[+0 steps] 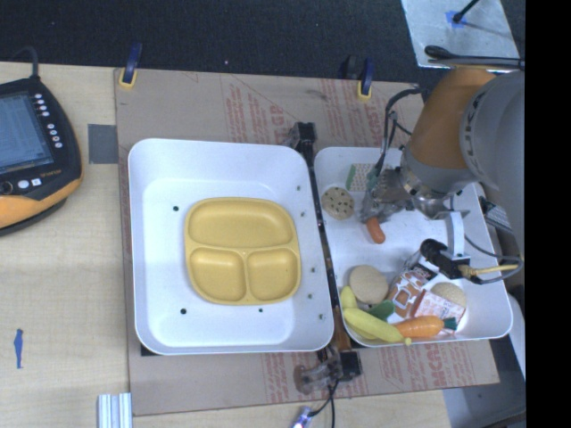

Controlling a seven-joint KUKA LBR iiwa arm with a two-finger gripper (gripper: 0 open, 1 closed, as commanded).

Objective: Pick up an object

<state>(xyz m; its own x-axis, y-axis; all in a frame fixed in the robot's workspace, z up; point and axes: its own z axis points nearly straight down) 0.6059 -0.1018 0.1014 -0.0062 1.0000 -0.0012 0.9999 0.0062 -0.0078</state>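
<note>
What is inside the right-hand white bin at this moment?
The right bin holds a round cookie, a small orange sausage-like piece, a tan bun, a banana, a carrot and a printed packet. The arm covers the bin's far corner.

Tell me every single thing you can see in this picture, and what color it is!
bins: 2, white, side by side on the bench
divided plate: 1, yellow, in the left bin
cookie: 1, tan with dark dots, top of the right bin
little sausage: 1, orange-red, right bin, just under the hand
round bun: 1, beige, lower part of the right bin
banana: 1, yellow, front edge of the right bin
carrot: 1, orange, beside the banana
snack packet: 1, brown and white, above the carrot
control tablet: 1, black and orange, far left on the bench
clamps: 2, blue and yellow, back edge
arm: 1, grey and orange, reaching in from the right
hand: 1, dark metal, over the right bin
</note>
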